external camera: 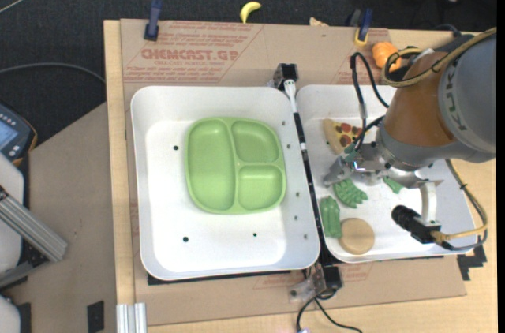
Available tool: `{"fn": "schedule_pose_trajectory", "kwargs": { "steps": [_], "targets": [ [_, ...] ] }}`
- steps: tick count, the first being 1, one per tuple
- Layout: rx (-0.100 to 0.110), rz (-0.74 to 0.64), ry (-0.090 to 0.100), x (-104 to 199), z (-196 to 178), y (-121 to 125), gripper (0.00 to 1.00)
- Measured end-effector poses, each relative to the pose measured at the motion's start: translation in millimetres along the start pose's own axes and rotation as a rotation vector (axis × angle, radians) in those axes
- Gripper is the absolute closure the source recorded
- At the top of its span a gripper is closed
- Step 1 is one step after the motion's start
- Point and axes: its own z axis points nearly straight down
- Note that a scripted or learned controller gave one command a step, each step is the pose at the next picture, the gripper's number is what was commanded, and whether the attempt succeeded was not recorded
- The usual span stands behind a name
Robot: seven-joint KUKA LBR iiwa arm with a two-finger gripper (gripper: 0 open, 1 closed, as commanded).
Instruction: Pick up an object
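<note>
The claw [347,169] hangs low over the left part of the right bin [390,243]; whether it is clenched or released cannot be told (the arm's bulk crowds it from the right). Just near of it lies a green leafy toy [350,192], and just far of it a pizza slice [342,132]. Nearer still, by the bin's left wall, a green pickle [330,215] lies beside a tan round piece [357,236]. The left bin [158,166] holds a green divided plate [235,165].

A single camera above the worktop [197,59] looks down at a slant on the left bin [154,166] and right bin [458,205]. The arm [430,114] enters from the right.
</note>
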Motion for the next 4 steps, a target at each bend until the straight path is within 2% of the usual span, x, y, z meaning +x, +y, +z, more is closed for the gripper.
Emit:
{"fn": "schedule_pose_trajectory", "kwargs": {
  "steps": [1, 2, 3, 4],
  "targets": [
    [-0.008, 0.001, -0.003, -1.5, -10.7, 3.1, 1.0],
    [-0.013, 0.003, -0.008, -36.6, -70.2, -33.0, 1.0],
    [-0.02, -0.008, -0.004, 12.8, -162.5, 0.5, 1.0],
    [-0.003, -0.007, 0.0, 79.4, -141.2, -28.3, 1.0]
  ]
}}
